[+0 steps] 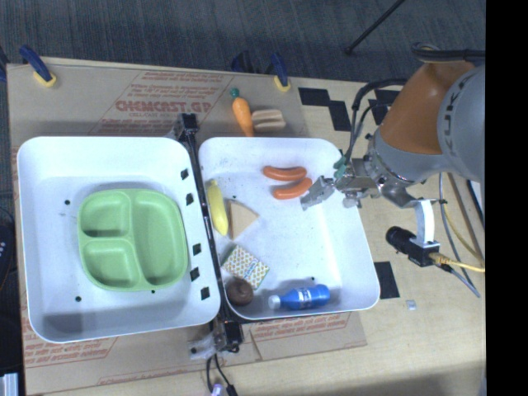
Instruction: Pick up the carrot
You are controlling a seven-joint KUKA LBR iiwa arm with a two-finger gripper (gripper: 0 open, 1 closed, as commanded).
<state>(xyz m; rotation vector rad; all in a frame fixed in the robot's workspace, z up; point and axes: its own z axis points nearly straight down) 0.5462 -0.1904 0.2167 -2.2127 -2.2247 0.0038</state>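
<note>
The carrot [241,114], orange with a green top, lies on the bench just beyond the far rim of the right bin [355,258], outside both bins. My gripper [334,196] hangs over the right side of that bin, well to the right of the carrot and nearer the camera. Its fingers stand open with nothing between them. The nearest finger [316,192] is close to a sausage [290,190].
A small bun [268,120] lies right beside the carrot. The right bin also holds a second sausage [285,172], a banana [217,207], a bread wedge [241,218], a patterned square [244,266], a brown ball [240,290] and a blue bottle [301,297]. A green divided plate [132,238] sits in the left bin [37,221].
</note>
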